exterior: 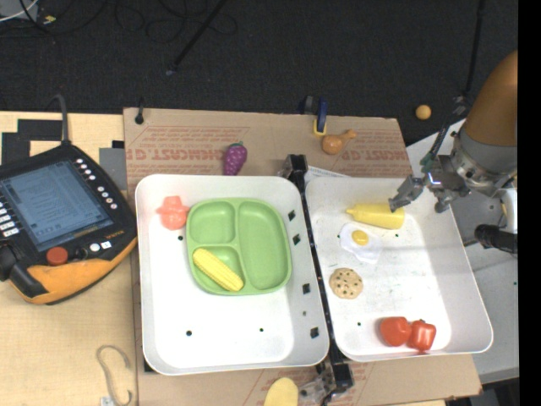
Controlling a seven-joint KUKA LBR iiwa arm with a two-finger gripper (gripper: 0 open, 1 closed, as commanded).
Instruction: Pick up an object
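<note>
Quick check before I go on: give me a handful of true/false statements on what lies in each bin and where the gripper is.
1. The green tray sits in the left bin. True.
2. The corn cob lies in the right bin. False: it lies in a compartment of the green tray.
3. The gripper is at the yellow bottle in the right bin. True.
4. The cookie is in the left bin. False: it is in the right bin, below the fried egg.
5. The red pepper lies near the right bin's front edge. True.
</note>
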